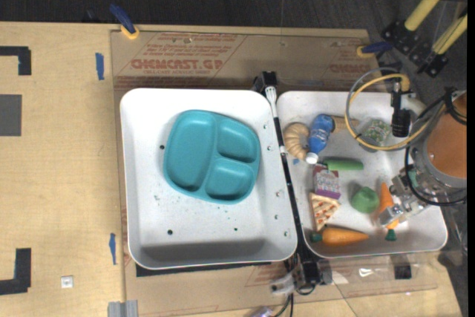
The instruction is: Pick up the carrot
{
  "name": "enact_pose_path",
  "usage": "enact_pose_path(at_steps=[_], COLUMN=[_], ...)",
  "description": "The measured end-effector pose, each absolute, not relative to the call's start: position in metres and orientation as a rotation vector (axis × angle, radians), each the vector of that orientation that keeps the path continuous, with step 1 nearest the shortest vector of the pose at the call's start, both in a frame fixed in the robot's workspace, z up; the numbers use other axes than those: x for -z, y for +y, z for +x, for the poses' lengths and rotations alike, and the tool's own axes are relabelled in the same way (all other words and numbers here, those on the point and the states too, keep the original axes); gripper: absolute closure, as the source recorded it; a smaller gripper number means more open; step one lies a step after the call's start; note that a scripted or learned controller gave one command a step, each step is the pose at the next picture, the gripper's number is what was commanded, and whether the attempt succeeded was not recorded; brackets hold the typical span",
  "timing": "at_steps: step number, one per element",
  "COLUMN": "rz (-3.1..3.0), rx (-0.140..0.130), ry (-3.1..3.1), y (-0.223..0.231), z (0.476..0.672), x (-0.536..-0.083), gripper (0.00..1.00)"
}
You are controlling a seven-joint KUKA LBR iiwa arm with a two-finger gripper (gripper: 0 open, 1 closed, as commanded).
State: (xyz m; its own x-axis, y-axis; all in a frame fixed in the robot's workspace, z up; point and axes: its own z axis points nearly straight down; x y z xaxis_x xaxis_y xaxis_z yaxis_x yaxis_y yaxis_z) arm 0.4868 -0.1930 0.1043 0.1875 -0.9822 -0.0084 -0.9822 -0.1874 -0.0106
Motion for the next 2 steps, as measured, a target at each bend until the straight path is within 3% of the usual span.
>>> enact_pose_path(at_steps=[1,2], rz=[-2.403,-2.535], rx=[0.002,0.002], ry=[1.99,1.842], y=[-0.19,-0.121], z=[0.489,0.51], x=[-0.114,-0.171], gripper=[1.0,1.0])
